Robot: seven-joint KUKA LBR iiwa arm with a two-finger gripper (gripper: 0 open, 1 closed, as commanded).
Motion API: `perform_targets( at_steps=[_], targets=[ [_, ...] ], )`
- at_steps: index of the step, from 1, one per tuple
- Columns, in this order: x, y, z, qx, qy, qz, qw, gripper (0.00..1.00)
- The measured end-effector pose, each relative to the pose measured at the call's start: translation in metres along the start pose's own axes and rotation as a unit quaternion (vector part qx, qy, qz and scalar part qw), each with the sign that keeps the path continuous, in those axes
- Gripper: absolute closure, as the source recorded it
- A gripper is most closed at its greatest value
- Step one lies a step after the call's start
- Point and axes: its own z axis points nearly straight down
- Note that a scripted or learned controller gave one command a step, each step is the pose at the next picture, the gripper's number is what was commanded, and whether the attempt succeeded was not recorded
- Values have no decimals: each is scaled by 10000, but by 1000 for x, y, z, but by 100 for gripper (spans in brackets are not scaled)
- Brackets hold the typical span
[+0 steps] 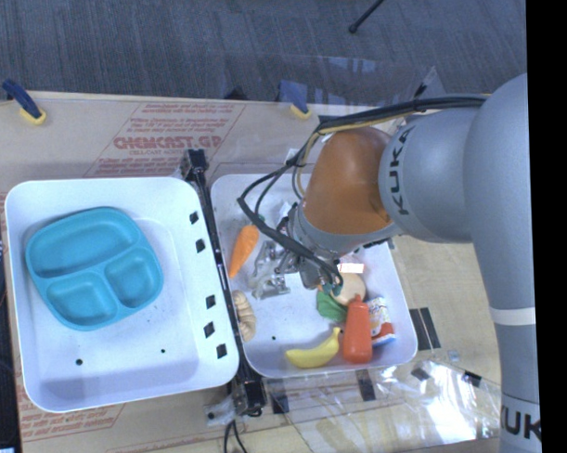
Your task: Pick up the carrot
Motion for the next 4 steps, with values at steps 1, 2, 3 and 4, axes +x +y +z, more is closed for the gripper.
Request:
perform_targets(
  at_steps=[1, 2, 3, 4],
  targets=[
    [-16, 63, -93, -4, -33, 1195, 9928, 100],
    [-15, 62, -91, 2, -13, 1205, 9927, 0],
    [-56, -6, 2, -6, -61, 2655, 9641, 0],
    [-60, -7, -13, 13, -128, 2608, 9653, 100]
  ],
)
